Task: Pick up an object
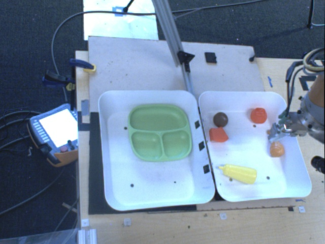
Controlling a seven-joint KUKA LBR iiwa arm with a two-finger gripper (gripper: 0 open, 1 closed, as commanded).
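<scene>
The right bin (254, 194) holds several small things: a brown ball (220, 119), a red block (218, 134), a red-orange piece (258, 115), a yellow squeeze bottle (239, 174) lying on its side, and a small orange object (277, 149). My gripper (277, 132) reaches in over the bin's right wall and sits just above the small orange object, close to it. Whether they touch is unclear. Part of the orange object is hidden under the gripper.
The left bin (152, 197) holds a green divided plate (160, 132). A metal pole (170, 24) slants down to the seam between the bins. A handheld pendant (55, 133) lies off the bench at the left. Cables hang by the arm (315, 111).
</scene>
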